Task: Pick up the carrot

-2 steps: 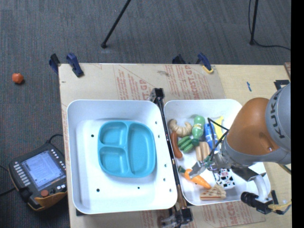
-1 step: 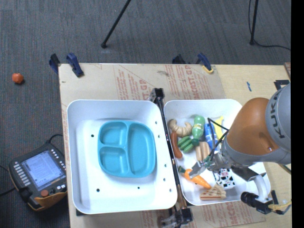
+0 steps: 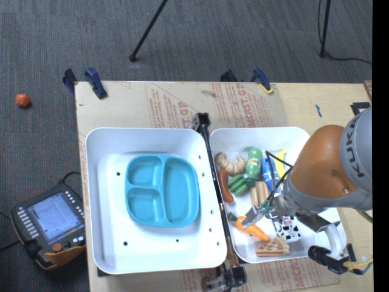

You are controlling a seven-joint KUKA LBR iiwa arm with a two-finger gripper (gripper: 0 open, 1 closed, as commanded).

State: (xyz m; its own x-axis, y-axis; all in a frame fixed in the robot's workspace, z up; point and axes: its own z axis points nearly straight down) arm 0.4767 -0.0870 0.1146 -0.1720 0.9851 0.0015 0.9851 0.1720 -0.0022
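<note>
The carrot is orange with a green top and lies in the front left part of the right bin. My gripper hangs low over the carrot's upper end, reaching in from the right under the orange wrist band. The arm's body hides much of the bin's right half. I cannot make out whether the gripper touches the carrot.
Toy food crowds around the carrot: a red-brown sausage, green vegetables, a beige piece, a sandwich wedge and a black-and-white block. The left bin holds a blue divided plate. A teach pendant lies at the lower left.
</note>
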